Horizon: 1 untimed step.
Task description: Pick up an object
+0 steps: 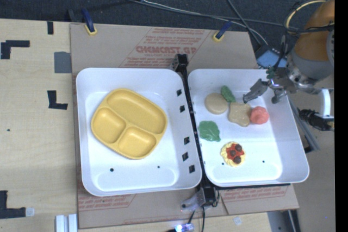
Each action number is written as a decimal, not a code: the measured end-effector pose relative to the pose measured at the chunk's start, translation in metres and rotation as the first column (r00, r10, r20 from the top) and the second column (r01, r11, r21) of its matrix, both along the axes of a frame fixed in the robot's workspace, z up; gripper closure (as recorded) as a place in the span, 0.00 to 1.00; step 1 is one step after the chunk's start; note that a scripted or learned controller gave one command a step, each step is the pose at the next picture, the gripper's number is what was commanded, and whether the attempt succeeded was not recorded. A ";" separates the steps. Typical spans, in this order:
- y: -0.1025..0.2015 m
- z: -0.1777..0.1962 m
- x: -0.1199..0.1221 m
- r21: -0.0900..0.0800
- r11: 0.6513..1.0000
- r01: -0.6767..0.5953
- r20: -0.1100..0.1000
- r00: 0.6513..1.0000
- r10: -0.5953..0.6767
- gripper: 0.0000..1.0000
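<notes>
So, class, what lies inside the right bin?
The right bin holds a tan round piece, beige piece, red ball, two green pieces, and a topped yellow piece.

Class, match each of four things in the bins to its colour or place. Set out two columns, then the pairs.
Things:
1. divided plate
2. ball
3. leaf
4. small pizza

Descriptions:
A. green, near the divider between the bins
B. yellow, alone in the left bin
C. red-pink, just below the gripper
D. yellow with red and dark toppings, nearest the front of the right bin

Pairs: 1-B, 2-C, 3-A, 4-D
</notes>
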<state>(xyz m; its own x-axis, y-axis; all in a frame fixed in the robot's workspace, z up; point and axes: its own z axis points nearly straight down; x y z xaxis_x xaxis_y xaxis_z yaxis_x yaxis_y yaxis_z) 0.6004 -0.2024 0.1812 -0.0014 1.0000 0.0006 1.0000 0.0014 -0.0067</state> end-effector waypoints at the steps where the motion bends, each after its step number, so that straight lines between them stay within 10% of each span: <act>1: 0.003 -0.053 -0.010 -0.002 1.000 0.000 0.004 1.000 0.000 0.00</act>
